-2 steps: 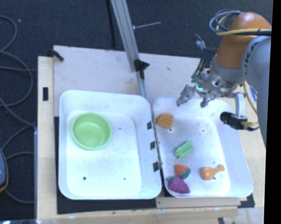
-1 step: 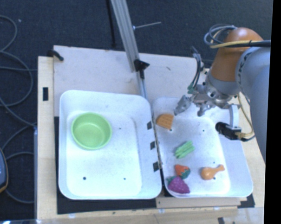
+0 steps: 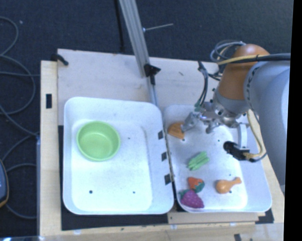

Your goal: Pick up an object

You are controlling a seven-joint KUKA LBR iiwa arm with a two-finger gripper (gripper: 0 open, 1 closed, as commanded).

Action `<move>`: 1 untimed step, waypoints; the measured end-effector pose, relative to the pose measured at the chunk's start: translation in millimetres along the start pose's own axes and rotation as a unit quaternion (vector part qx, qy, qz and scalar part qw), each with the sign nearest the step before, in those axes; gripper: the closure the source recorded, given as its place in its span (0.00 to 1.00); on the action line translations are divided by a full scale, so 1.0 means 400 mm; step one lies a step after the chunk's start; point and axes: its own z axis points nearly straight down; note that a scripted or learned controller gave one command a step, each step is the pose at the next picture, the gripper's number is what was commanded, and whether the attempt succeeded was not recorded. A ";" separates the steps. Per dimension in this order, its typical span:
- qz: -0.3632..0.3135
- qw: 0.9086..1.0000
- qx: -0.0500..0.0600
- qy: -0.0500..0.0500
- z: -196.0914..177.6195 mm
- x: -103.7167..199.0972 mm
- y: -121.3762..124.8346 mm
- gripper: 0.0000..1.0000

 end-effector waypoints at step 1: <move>0.001 1.000 -0.005 0.000 0.052 -0.006 0.007 0.00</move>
